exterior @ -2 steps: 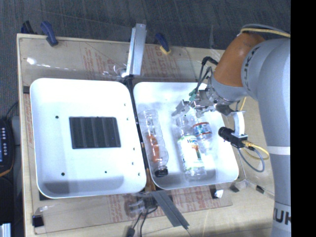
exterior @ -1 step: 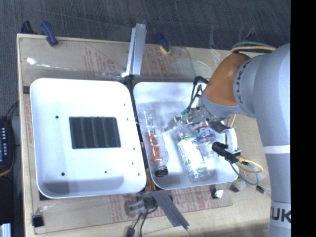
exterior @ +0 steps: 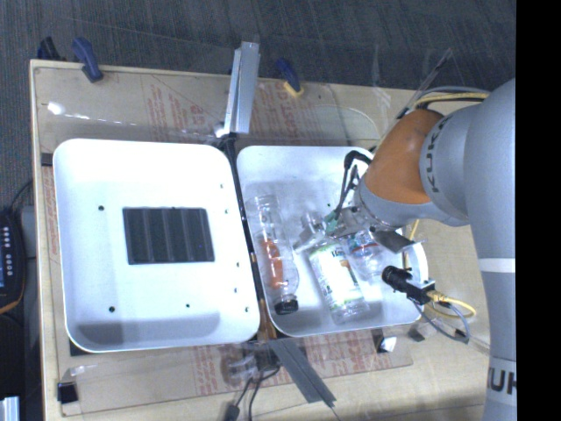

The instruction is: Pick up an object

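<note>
In the right bin [exterior: 289, 167] lie two clear plastic bottles. One bottle with an orange label [exterior: 273, 257] and a black cap lies along the bin's left side. The other bottle, with a green and white label [exterior: 337, 281], lies near the bin's middle, slanting toward the front. My gripper [exterior: 330, 227] is down in this bin, just above the top end of the green-labelled bottle, among crinkled clear plastic. The wrist hides what is directly under it.
The left bin [exterior: 79, 235] holds a flat dark ribbed rectangle [exterior: 168, 235] at its middle. A metal bar [exterior: 240, 86] stands up at the back between the bins. Blue clamps [exterior: 88, 60] grip the bench's far edge. Cables [exterior: 438, 305] hang off the wrist at the right bin's front right.
</note>
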`<control>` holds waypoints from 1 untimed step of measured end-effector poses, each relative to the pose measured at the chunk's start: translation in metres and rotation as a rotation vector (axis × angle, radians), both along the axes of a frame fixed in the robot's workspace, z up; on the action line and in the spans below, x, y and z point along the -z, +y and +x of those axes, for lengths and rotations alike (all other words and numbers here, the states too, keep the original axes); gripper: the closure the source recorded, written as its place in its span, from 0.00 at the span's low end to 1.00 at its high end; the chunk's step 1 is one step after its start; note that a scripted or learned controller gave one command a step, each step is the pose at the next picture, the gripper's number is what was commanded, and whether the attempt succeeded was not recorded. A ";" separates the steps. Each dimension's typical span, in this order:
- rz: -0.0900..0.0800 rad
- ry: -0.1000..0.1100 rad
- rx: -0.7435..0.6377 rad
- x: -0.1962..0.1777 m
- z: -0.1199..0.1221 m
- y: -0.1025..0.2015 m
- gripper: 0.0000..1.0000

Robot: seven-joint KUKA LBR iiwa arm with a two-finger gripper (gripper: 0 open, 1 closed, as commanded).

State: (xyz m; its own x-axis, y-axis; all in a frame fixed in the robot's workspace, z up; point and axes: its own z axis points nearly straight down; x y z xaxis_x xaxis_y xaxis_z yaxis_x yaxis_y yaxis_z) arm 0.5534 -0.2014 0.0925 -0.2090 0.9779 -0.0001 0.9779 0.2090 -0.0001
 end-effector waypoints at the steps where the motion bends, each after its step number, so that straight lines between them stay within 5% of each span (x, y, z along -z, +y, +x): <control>1: -0.002 -0.003 -0.004 -0.011 0.001 -0.001 1.00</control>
State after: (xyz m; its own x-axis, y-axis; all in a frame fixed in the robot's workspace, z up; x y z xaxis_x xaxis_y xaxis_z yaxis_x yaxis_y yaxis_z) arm 0.5546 -0.2022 0.1038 -0.2127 0.9771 -0.0026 0.9771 0.2127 0.0021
